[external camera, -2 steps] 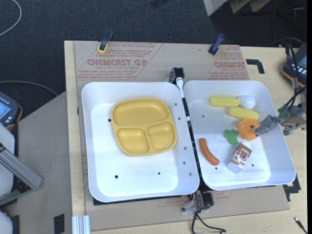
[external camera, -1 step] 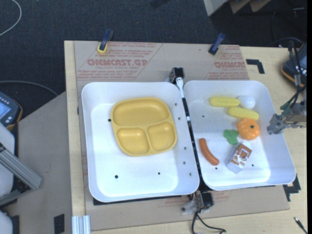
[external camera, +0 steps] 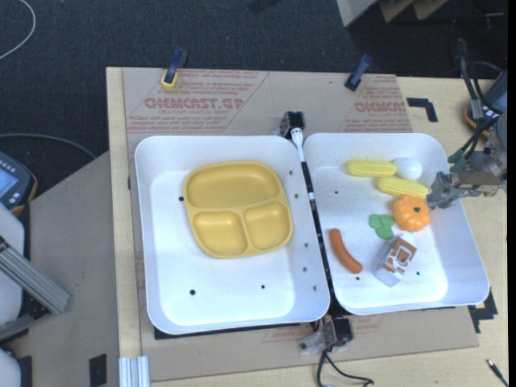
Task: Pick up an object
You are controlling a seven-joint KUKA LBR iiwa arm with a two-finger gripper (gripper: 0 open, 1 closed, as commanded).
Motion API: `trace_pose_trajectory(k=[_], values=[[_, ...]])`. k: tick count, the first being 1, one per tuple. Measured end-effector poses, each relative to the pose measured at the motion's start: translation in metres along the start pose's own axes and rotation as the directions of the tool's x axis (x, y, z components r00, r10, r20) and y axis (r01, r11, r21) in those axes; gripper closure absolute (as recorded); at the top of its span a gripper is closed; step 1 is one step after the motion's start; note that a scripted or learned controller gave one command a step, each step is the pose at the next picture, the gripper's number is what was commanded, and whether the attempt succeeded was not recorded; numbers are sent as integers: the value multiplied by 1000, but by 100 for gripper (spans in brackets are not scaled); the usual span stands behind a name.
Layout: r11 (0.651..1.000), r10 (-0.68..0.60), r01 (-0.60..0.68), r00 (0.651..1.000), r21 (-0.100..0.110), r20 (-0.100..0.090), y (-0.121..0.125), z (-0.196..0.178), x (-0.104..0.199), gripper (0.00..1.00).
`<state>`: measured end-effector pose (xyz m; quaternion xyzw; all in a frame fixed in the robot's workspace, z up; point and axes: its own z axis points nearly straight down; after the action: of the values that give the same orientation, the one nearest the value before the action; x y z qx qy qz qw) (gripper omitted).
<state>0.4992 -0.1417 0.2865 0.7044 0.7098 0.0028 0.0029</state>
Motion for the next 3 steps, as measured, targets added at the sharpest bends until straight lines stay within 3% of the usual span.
trace_pose_trajectory(k=[1,2,3], values=[[1000,0,0,1000,8,-3,-19,-13,63,100],[1000,-6,6,1000,15,-5,-20,22,181,100],[1000,0,0,1000,-3,-4,-17,-65,226,100]])
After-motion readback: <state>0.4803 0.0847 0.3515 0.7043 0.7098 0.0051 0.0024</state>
